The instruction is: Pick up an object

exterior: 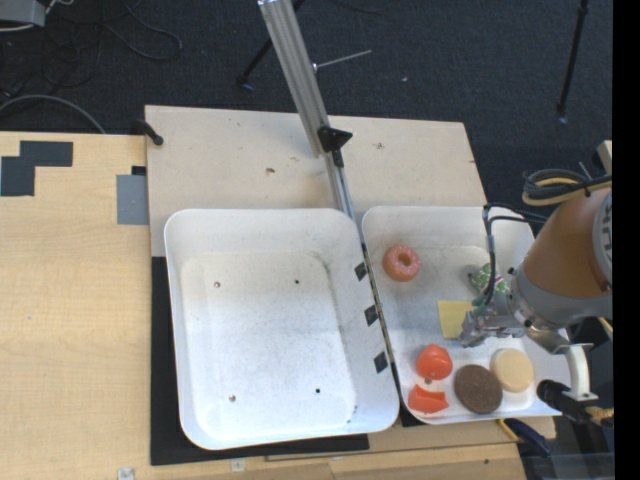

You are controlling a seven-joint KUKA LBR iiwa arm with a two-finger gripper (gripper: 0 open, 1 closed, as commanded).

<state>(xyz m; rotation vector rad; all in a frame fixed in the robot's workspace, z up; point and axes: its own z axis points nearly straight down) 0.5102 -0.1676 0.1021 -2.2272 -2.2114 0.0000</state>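
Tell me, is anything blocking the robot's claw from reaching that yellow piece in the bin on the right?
Nothing visible does. The gripper hangs at the right edge of the yellow piece, with bare bin floor around it. The pink donut lies farther up the right bin; the red tomato, brown disc and cream disc lie nearer the front rim.

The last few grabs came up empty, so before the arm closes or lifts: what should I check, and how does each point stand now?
1. Gripper inside the right bin: ok.
2. Gripper over a target: ok, it sits at the yellow block.
3. Object seen held: cannot tell, the wrist hides it.
4. Neighbours apart from the gripper: not ok, the cream round piece and brown disc lie close below it.
5. Pink donut out of the way: ok.
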